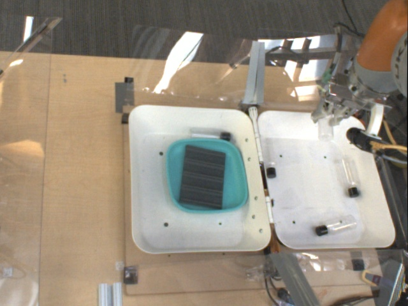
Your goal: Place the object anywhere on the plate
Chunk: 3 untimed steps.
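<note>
A teal plate [207,174] sits in the middle of the left bin [146,228], and a dark ribbed rectangular block [203,176] lies flat on it, covering most of the plate's centre. Just beyond the plate's far edge a clear vial with a black cap [211,134] lies on the bin floor.

The tool [331,110] hangs over the far edge of the right bin [299,164], well apart from the plate; its fingers point down, but whether they are spread or closed, and whether anything sits between them, I cannot tell.

In the right bin, two more clear black-capped vials lie near the right side: one [350,178] roughly lengthwise, another [335,226] close to the near edge. A small black piece [271,171] rests beside the divide between the bins. Both bins stand on the wooden table [64,171].
</note>
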Motion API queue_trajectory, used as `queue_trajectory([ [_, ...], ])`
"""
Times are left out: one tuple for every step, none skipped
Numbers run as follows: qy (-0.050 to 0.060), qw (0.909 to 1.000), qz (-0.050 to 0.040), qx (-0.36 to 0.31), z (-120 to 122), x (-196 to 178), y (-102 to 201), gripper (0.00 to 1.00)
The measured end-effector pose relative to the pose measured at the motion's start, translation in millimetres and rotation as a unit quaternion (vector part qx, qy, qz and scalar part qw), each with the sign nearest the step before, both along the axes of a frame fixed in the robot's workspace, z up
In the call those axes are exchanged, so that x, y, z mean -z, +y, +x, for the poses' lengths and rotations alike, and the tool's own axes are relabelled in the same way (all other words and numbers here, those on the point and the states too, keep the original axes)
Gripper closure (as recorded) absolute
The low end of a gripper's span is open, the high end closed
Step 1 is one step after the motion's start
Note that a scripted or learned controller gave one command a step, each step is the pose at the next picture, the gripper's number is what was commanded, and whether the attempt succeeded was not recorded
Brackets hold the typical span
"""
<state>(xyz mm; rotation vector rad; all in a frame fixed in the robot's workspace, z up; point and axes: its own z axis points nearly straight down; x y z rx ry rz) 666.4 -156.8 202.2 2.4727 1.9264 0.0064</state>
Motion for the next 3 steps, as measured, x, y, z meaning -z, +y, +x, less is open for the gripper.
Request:
queue_trajectory([
  [0.0, 1.0, 0.0, 0.0, 0.0, -0.1, 0.0, 0.0],
  [0.001, 0.999, 0.0016, 0.046, -91.2, 23.2, -10.1, 0.0],
  [0.0, 0.9802, 0.0024, 0.198, -148.5, -23.6, -17.7, 0.0],
])
